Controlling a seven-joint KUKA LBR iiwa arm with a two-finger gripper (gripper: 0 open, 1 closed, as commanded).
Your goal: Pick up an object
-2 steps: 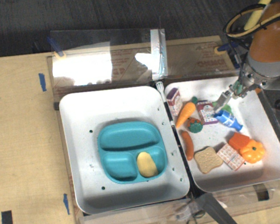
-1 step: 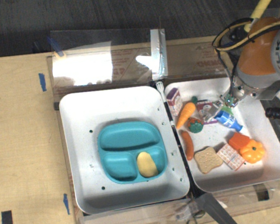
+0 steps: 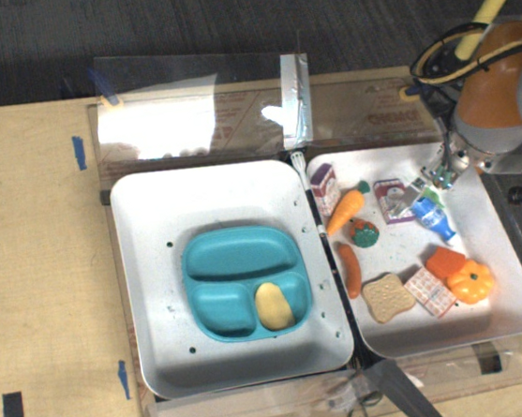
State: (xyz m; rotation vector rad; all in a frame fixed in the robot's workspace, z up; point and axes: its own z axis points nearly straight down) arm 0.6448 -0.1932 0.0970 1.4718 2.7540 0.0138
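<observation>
The right bin (image 3: 515,313) holds several toy foods: an orange carrot (image 3: 346,209), a small carton (image 3: 322,186), a purple and white packet (image 3: 392,200), a blue bottle (image 3: 434,217), a green and red round piece (image 3: 365,233), a red sausage (image 3: 350,270), a bread slice (image 3: 388,298), a checked cracker (image 3: 430,292) and an orange fruit (image 3: 469,283). My gripper (image 3: 441,175) hangs at the bin's upper right, just above the top end of the blue bottle and to the right of the packet. Nothing is visibly held in it.
The left bin (image 3: 157,357) carries a teal divided tray (image 3: 238,253) with a yellow potato (image 3: 273,305) in its lower right compartment. A clear plastic sheet (image 3: 193,117) and a metal post (image 3: 295,99) stand behind the bins. Cables (image 3: 449,47) loop over the arm's orange band.
</observation>
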